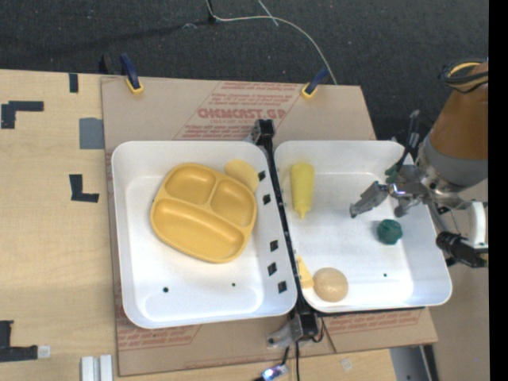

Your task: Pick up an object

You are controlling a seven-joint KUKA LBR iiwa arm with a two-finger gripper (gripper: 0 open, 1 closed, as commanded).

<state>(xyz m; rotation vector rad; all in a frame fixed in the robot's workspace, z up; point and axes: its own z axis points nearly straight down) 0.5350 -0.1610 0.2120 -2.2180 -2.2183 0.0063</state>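
While my gripper hangs open and empty left of the green ball, closing now risks missing.

Even, fairly bright overhead light; soft picture with mild blur throughout.

The two white bins come out brightest, close to washed out, so their rims lose detail. Shadows are faint and short: a thin one lies under the gripper on the bin floor, and another hugs the green ball just below it. Far to the gripper's left, the yellow tray shows a gentle sheen but no hard glare. The dark floor above the gripper is dim and grainy. Edges everywhere are slightly fuzzy, and the printed lettering on the cardboard reads blurred. The arm's orange band at the gripper's right looks soft.
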